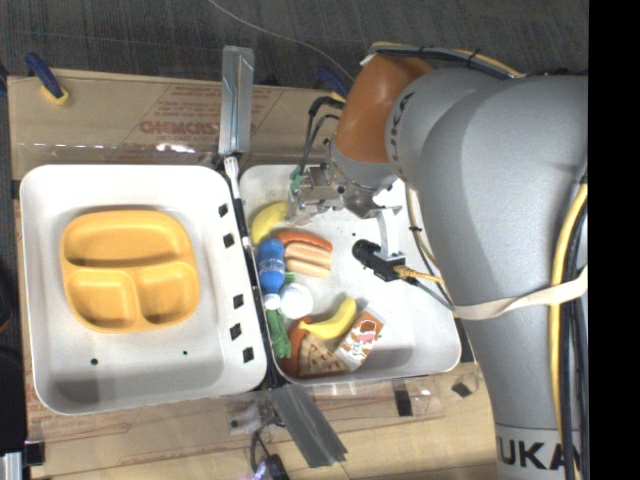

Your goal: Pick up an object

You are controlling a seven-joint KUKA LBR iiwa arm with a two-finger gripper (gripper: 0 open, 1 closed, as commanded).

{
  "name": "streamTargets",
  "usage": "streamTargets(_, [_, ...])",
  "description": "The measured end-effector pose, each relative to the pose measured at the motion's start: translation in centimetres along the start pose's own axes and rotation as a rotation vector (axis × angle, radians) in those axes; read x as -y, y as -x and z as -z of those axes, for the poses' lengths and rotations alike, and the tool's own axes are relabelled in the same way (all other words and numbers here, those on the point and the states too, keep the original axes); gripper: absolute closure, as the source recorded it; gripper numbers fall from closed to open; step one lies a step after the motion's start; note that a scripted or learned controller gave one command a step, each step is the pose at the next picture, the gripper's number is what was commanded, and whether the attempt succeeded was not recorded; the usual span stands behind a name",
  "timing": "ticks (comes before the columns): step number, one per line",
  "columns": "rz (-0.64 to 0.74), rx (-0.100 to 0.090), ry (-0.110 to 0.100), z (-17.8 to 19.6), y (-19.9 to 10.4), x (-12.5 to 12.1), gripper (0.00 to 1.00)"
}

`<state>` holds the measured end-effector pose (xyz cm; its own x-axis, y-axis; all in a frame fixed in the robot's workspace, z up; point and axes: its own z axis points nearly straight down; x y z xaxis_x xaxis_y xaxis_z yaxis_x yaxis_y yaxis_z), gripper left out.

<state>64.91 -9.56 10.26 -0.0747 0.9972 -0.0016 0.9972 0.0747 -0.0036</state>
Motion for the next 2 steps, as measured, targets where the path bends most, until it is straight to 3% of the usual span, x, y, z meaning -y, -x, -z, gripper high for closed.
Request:
streamTargets(1, [0.000, 0.000, 0.000, 0.0, 0.0, 0.0, 0.00])
streamTargets(2, [0.034, -0.001, 0.000, -1.2, 3.2, 4.2, 0.00])
